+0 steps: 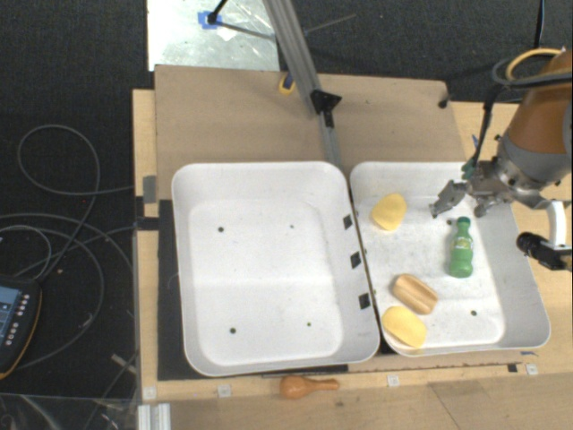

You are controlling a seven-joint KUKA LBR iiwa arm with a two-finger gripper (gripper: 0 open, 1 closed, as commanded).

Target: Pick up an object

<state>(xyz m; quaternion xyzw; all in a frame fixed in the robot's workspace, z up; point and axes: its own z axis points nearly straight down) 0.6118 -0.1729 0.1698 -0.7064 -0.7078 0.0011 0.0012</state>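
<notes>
On the desk's right bin [524, 325], the pincer [461, 202] hangs spread apart just above the green bottle [460, 248], seemingly light, stiff, slippery plastic, best gripped mid-body.

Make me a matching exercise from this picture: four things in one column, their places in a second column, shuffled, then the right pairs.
Things:
1. green bottle
2. hot dog bun
3. gripper
4. brown pear-shaped object

Places:
A. on the bench, outside the bins, by the near edge
B. just above the green bottle, over the right bin
C. in the right bin, between two yellow pieces
D. in the right bin, below the gripper

Pairs: 1-D, 2-C, 3-B, 4-A
</notes>
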